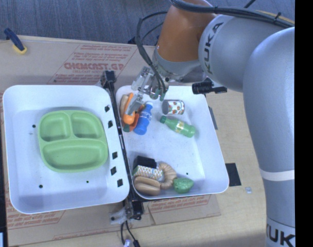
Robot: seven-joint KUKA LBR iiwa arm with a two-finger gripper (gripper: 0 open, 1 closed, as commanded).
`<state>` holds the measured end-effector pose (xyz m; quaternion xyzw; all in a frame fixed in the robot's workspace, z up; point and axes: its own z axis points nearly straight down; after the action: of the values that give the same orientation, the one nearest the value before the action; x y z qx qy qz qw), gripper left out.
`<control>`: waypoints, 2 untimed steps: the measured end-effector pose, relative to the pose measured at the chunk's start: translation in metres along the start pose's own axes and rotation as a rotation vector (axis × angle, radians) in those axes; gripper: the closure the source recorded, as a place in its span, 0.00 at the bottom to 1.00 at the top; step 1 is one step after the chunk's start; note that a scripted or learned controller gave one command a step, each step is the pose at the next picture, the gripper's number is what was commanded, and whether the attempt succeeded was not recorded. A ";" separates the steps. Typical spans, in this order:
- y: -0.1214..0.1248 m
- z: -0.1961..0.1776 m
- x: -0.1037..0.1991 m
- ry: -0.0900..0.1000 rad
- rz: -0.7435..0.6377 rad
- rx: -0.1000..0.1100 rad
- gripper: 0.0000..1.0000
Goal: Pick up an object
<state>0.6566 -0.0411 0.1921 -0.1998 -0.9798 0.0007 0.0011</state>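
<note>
I see the arm (pixel 239 50) reaching in from the upper right of the frame, its orange band above the wrist, with the jaws (pixel 146 92) low over the upper left corner of the right bin (pixel 210 153). I cannot tell whether the jaws are open, closed or gripping anything. Just under them lie an orange toy (pixel 126 109) and a blue bottle (pixel 143 122), close together. To the right of these sit a small can (pixel 173 107) and a green bottle (pixel 178 126) on its side. At the lower edge of that bin I see a sausage-shaped toy (pixel 147 184), a patterned packet (pixel 148 172) and a green lump (pixel 183 184). The left bin (pixel 17 138) holds a green divided plate (pixel 72 140). Both bins rest on a cardboard-covered surface (pixel 58 55)
</note>
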 end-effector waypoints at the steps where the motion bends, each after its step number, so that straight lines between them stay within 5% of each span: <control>1: -0.078 0.085 -0.019 -0.002 0.233 0.000 0.00; 2: -0.063 0.090 -0.012 -0.023 0.446 -0.002 0.00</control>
<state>0.6426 -0.1037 0.1021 -0.4114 -0.9114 0.0023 -0.0103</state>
